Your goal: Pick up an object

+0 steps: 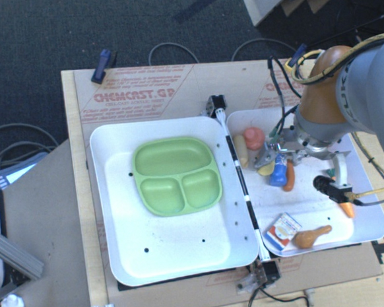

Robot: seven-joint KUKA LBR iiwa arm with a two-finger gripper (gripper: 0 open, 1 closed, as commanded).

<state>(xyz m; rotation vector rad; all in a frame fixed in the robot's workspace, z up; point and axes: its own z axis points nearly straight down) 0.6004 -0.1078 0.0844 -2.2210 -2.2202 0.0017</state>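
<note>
My gripper is low in the right bin, at its upper middle. Directly under and in front of it lie a blue object, a yellow piece and an orange sausage-like piece, all bunched together. The gripper's tip seems to touch this cluster, but a hold on any item cannot be made out. A pink-red object and a beige stick lie just left of the gripper near the bin's left wall.
The left bin holds a green divided plate. At the right bin's front lie a small printed packet and a brown drumstick shape. A small orange piece lies at the right. The arm covers the bin's upper right.
</note>
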